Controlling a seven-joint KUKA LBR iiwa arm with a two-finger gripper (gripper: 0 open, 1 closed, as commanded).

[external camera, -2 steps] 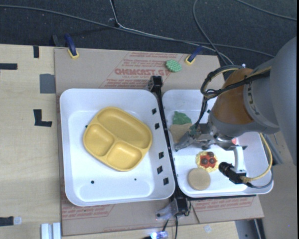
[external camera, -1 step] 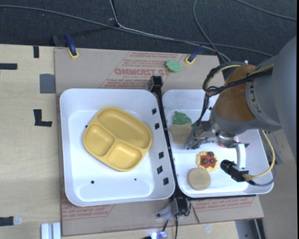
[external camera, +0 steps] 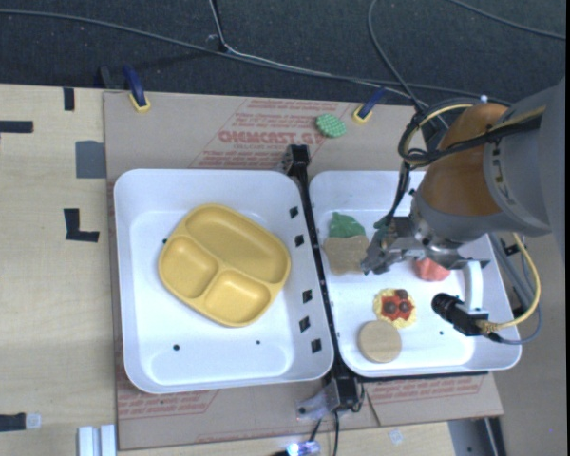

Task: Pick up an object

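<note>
Over the right bin, the claw was seen low beside a tan piece; whether it was released or clenched could not be told. A green piece was lying just behind, a pink one half hidden under the arm. A pizza toy and a round cookie were set nearer. Crowding could spoil it: a flat piece might be nudged, not lifted.

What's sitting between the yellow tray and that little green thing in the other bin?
In the camera view, the black divider strip where the two bins meet lies between the yellow tray and the green piece, plus bare white bin floor.
</note>
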